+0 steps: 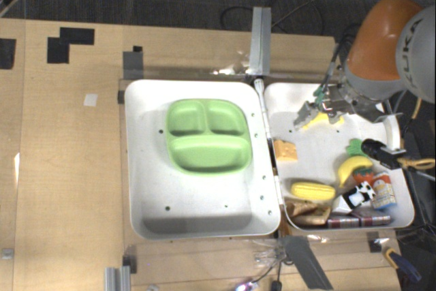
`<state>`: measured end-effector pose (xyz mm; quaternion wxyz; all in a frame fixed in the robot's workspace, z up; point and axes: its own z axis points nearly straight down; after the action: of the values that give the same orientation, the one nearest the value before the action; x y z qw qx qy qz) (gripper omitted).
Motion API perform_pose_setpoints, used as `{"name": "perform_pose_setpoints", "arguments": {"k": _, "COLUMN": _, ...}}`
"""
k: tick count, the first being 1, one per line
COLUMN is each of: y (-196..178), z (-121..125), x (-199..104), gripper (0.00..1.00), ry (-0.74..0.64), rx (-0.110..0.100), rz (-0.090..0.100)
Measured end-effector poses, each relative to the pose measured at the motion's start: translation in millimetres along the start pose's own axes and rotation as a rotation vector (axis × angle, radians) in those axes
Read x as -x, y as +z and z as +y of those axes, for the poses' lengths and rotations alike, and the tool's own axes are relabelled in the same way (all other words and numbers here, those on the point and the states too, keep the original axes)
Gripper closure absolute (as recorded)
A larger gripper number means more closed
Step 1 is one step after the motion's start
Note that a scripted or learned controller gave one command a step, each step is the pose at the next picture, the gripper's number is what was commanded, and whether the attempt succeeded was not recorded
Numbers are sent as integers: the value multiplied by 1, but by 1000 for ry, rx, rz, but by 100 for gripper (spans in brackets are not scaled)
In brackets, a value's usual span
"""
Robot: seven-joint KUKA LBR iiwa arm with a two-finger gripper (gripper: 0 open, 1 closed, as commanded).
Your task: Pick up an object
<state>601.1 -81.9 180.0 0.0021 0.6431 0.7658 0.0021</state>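
Camera view, from above and at a slant. You have two white bins side by side. The left bin (146, 167) carries a green divided plate (206, 135) and nothing else loose. The right bin (286, 95) holds the pickable items: an orange cheese-like block (286, 150) near its left wall, a corn cob (313, 191) toward the front, a banana (354, 168) beside a small green piece (354, 146), a brown bread-like item (308, 212) in the front corner, and a black-and-white carton (360, 194) crowded against other clutter at the front right.

The gripper (315, 114) sits low over the back of the right bin, with a small yellow object (315, 120) right at its tips. The object appears to lie between the fingers, but the angle and blur leave it unclear whether it is clamped or merely beside them; you cannot tell the finger spacing from here.

Judgement: the step in hand is securing that yellow object. Confirm it sits squarely between the fingers before closing firmly. Lift straight up, slowly, and keep clear of the back wall of the bin. The piece is small and may slip or tilt out; if it drops, the isolated cheese-like block offers a cleaner approach than the crowded front corner.
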Motion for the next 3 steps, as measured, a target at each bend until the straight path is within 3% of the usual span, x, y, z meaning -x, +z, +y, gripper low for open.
{"name": "perform_pose_setpoints", "arguments": {"k": 1, "y": 74, "z": 55, "x": 37, "gripper": 0, "ry": -168, "rx": 23, "rz": -10}}
{"name": "perform_pose_setpoints", "arguments": {"k": 2, "y": 91, "z": 28, "x": 56, "gripper": 0, "ry": -89, "rx": 5, "rz": -2}}
{"name": "perform_pose_setpoints", "arguments": {"k": 3, "y": 77, "z": 32, "x": 54, "gripper": 100, "ry": -91, "rx": 14, "rz": -1}}
